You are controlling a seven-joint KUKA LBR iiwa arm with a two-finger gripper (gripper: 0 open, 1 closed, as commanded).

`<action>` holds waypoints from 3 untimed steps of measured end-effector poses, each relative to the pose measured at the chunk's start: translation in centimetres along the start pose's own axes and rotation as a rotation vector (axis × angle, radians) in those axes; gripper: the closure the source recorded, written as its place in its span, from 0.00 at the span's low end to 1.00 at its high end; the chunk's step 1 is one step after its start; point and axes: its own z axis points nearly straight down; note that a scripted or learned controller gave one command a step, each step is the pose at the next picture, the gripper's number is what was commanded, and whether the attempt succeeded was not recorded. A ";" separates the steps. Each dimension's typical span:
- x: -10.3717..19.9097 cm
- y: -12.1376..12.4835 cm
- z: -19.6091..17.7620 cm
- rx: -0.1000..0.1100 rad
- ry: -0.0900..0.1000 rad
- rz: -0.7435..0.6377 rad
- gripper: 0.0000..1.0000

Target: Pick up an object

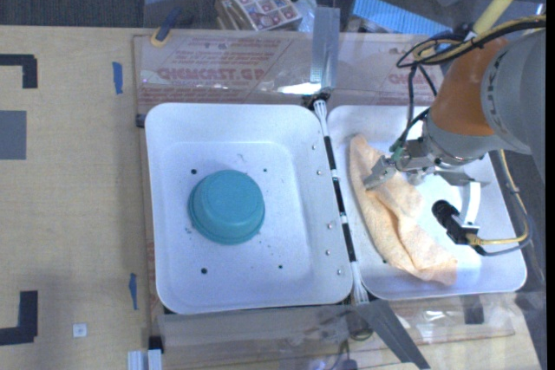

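Over the right bin [512, 273], the claw [379, 176] touches an orange cloth [401, 225]; its opening is unclear.

Single fixed camera above the bench, angled down, both white bins [165, 186] in frame

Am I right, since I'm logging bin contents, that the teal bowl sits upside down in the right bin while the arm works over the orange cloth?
Not quite. The camera view shows the teal bowl in the left bin. The arm's gripper works over the orange cloth in the right bin.
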 end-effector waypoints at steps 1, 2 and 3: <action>2.1 -4.5 -0.1 -0.001 0.002 -0.046 0.00; 2.1 -4.5 -0.1 -0.001 0.002 -0.046 0.00; 7.3 -5.4 -9.5 0.010 0.004 -0.162 0.00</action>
